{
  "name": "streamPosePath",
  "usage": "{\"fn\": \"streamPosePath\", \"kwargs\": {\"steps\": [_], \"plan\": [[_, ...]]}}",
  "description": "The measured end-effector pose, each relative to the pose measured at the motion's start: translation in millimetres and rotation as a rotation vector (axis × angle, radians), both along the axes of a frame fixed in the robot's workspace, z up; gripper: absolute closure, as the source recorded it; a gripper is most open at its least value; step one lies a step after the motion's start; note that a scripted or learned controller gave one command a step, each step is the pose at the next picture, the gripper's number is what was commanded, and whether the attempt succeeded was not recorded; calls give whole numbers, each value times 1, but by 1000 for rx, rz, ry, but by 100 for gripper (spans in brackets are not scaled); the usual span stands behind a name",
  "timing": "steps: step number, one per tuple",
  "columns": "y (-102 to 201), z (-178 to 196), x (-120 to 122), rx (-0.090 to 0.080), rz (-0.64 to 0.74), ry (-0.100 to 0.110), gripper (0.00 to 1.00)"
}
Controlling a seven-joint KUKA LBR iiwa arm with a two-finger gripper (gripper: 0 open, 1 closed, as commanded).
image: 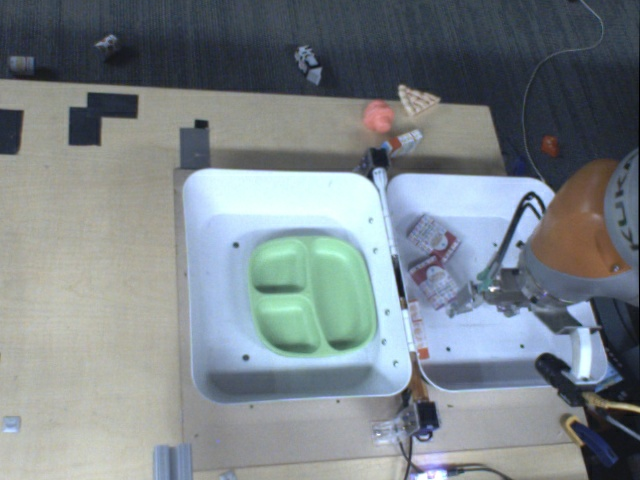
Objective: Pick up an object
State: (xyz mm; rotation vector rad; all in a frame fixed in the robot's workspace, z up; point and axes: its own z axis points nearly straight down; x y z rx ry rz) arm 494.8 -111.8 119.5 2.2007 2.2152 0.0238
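Observation:
Two crumpled red-and-white packets lie in the left half of the right bin (500, 193). One packet (429, 234) is nearer the back and the other packet (436, 276) lies just in front of it. My gripper (468, 299) is low inside this bin, right beside the front packet's right edge. It reaches in from the grey arm with the orange band (588, 226) on the right. Whether anything is caught in it is too small to tell. A small white scrap (412, 314) lies by the bin's left wall.
The left bin (205, 268) holds a green divided plate (311, 294). Behind the bins on the bench sit a pink ball (378, 116), a toy pizza slice (418, 99) and a small tube (404, 143). Cables and clips crowd the bench's front right corner (580, 388).

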Motion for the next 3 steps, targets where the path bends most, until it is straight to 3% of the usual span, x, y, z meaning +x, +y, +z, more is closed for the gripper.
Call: {"fn": "streamPosePath", "kwargs": {"steps": [1,2,3], "plan": [[14,-33,-6,0,-5,17,0],[15,-21,-3,-1,-2,9,100],[15,-21,-4,0,-2,9,0]]}}
